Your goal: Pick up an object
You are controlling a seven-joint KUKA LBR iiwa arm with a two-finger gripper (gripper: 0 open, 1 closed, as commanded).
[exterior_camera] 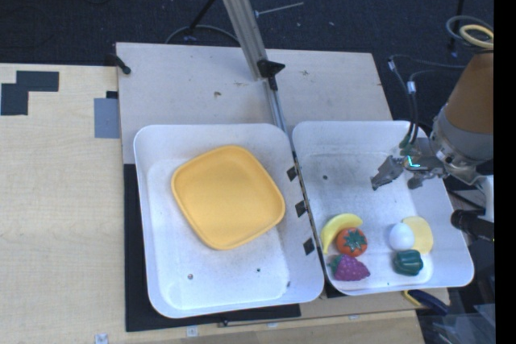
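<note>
Camera view: the gripper (pixel 397 172) hangs over the right bin (pixel 355 142), fingers apparently spread and holding nothing. The toys lie along the near edge; descend vertically onto the isolated white egg (pixel 401 236), clear of the green pepper (pixel 408 262).

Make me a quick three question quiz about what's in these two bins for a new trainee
1. True or false: the yellow plate lies in the left bin.
2. Which item touches the tomato on its upper left? A) banana B) white egg C) green pepper
3. Fill in: the gripper hovers over the ____ bin.

Key: 1 true; 2 A; 3 right.
</note>
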